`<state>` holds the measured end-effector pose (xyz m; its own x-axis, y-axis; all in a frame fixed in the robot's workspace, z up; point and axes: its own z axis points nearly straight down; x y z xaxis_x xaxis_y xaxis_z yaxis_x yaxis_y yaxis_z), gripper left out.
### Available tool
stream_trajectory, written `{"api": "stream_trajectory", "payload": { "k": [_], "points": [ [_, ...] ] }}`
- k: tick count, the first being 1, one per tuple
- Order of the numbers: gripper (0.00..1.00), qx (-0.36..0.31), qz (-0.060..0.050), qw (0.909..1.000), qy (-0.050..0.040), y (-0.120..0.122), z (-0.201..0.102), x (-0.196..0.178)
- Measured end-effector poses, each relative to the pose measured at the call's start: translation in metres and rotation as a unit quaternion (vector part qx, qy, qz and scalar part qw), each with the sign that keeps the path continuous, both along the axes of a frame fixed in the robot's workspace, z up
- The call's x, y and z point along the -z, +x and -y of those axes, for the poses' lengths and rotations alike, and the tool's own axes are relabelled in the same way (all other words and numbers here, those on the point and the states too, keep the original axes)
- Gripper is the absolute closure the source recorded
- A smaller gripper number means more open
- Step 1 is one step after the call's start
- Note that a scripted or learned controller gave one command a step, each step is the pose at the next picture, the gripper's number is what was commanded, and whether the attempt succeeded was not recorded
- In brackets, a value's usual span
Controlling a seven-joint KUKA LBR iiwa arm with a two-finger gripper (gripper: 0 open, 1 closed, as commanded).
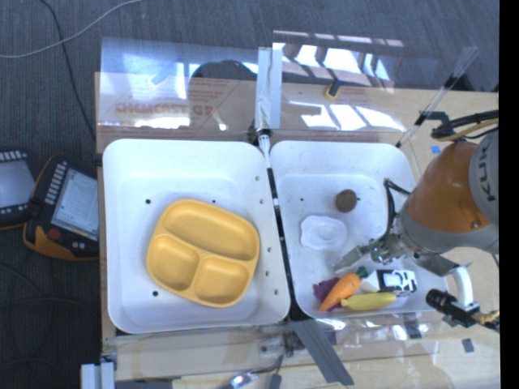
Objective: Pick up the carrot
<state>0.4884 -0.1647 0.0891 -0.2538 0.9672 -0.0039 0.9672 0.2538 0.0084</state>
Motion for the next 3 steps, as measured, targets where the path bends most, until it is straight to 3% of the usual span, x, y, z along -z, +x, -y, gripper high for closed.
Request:
{"api": "stream_trajectory", "payload": {
  "k": [1, 2, 3],
  "points": [
    [0.00, 0.111, 0.000, 0.9939, 0.0026, 0.008, -0.005, 0.000],
    [0.00, 0.106, -0.008, 0.9943, 0.0021, -0.005, -0.032, -0.035],
    [0.00, 0.045, -0.009, 0.9990, 0.0014, -0.005, -0.027, -0.022]
  ]
}}
